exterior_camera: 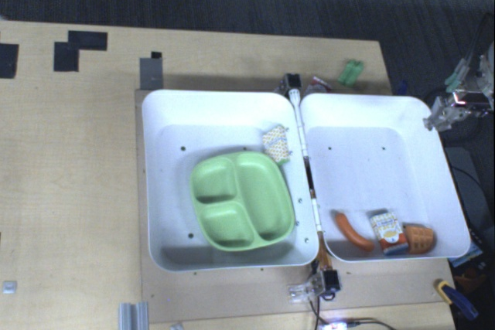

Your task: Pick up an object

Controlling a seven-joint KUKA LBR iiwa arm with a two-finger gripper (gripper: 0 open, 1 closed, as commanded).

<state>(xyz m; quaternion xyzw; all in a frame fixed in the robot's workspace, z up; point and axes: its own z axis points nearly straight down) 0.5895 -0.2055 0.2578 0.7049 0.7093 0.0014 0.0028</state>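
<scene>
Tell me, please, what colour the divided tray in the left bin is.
The divided tray is light green, clear in the camera view.

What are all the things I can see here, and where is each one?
Shallow white plastic bins: two, white, side by side on the bench, left and right.
Green divided plastic plate: one, light green, in the left bin.
Small patterned packet: one, pale yellow and white, left bin, beside the plate's far edge.
Orange sausage-shaped toy: one, orange, right bin's near side.
Small printed box: one, white and orange, beside the sausage.
Brown rounded object: one, right bin's near corner.
Green object: one, on the bench behind the bins.
Gripper: one, grey, over the right bin's far right corner.
</scene>
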